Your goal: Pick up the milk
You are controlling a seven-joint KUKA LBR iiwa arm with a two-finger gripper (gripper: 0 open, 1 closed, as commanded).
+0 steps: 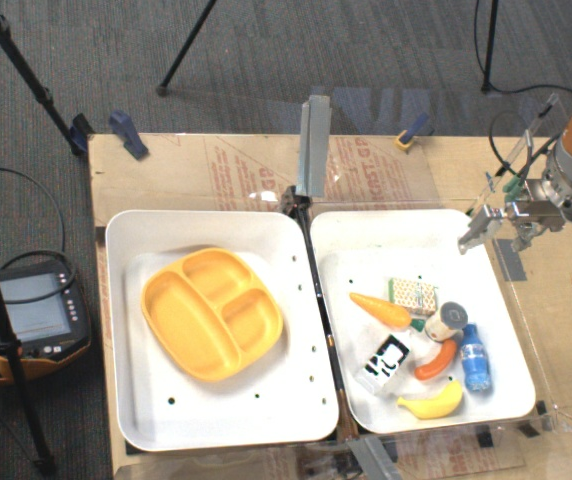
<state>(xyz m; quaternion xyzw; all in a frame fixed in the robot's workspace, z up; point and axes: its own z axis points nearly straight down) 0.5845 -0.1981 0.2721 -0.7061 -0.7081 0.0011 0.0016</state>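
Observation:
The milk (pixel 385 360) is a small white carton with black markings. It lies on its side in the lower middle of the right bin (pixel 366 233), between a carrot and a banana. My gripper (pixel 492 244) hangs over the bin's upper right corner, well up and to the right of the carton. It is open, its two grey fingers spread apart with nothing between them.
Around the milk lie an orange carrot (pixel 380 310), a green-and-white box (pixel 413 294), a tin can (pixel 449 319), a red sausage (pixel 435 361), a blue bottle (pixel 475 359) and a banana (pixel 432 402). The left bin (pixel 126 268) holds a yellow divided plate (pixel 213 311).

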